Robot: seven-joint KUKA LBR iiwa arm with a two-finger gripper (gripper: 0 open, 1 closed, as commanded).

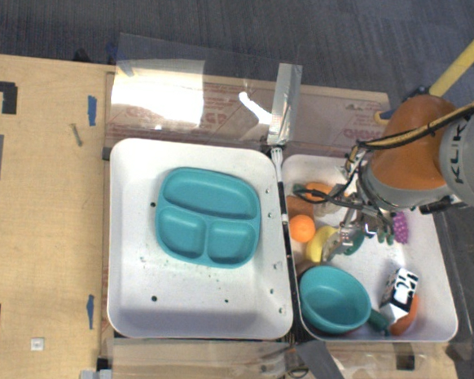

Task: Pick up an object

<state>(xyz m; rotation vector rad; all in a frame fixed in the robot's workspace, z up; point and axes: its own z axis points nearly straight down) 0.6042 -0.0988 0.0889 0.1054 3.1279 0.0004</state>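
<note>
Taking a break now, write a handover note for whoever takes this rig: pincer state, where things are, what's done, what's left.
Pincer: low over the right white bin, beside the small yellow fruit; open or shut cannot be told.
Same bin: round orange ball, teal plastic bowl, purple grape bunch.
Left white bin: teal divided plate.
Done: nothing seen held.
Left: grasp and lift one object.
</note>
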